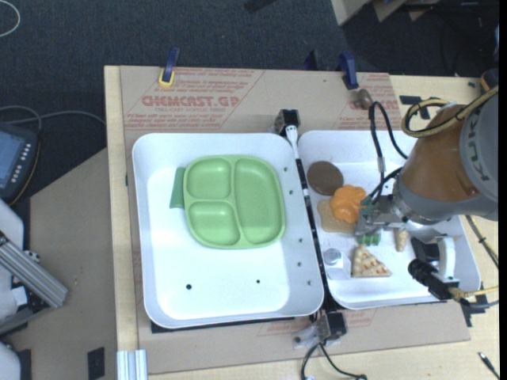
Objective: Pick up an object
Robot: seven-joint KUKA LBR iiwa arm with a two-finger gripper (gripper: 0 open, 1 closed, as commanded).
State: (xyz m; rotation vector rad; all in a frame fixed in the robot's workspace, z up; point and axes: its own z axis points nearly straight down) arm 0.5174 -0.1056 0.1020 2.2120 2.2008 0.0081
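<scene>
Gripper (371, 229) low in right bin (412, 291), beside orange toy (347, 203); finger spread impossible to tell.

Green divided plate (234, 201), white bins (158, 236), orange obj (347, 203), brown disc (325, 177).

Bright, even light; slight blur.
</scene>
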